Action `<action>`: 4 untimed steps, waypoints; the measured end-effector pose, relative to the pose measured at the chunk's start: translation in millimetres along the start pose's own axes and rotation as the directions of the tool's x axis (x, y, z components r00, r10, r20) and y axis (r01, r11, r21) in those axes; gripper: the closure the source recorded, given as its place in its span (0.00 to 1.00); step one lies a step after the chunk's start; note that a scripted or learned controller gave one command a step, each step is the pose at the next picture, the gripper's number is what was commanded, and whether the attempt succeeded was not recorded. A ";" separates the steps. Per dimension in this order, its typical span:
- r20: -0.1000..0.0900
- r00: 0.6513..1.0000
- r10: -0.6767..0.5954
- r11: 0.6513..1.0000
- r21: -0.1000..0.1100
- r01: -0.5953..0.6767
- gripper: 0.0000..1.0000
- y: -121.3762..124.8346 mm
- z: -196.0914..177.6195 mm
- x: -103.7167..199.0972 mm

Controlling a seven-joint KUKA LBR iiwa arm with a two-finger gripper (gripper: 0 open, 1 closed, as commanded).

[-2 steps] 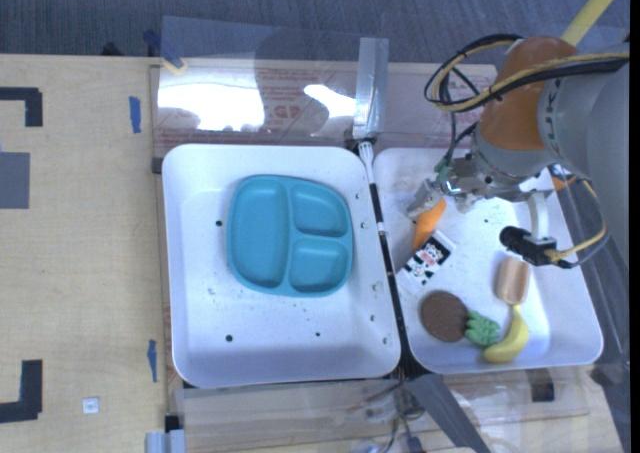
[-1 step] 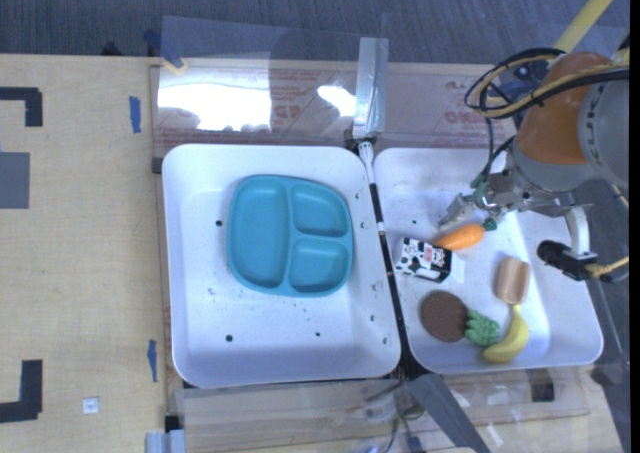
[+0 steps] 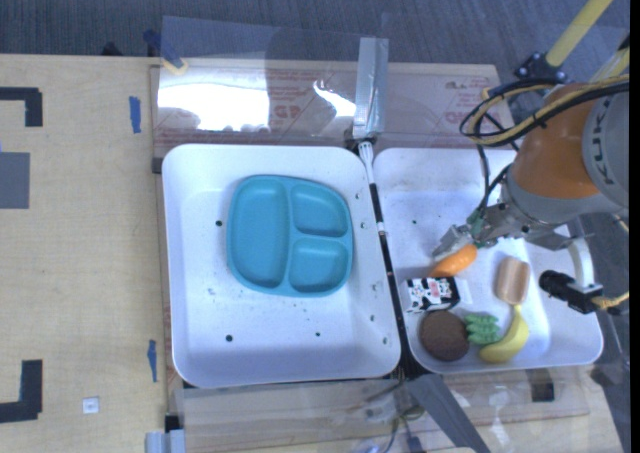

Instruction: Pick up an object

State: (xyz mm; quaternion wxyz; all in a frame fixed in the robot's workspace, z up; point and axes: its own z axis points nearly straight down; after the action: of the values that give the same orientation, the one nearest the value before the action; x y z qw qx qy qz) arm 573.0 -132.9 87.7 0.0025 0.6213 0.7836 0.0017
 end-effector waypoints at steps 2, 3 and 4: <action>0.002 0.929 -0.371 0.929 -0.003 0.371 0.00 -49.6 -0.9 18.4; -0.001 0.999 -0.038 0.999 -0.003 0.038 0.00 -93.2 -1.2 -3.4; 0.000 0.947 0.321 0.947 -0.004 -0.321 0.00 -80.2 -1.3 54.0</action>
State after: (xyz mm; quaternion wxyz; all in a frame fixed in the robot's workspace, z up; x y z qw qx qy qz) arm 482.6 -98.7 88.4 0.0035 0.7405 0.6721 0.0034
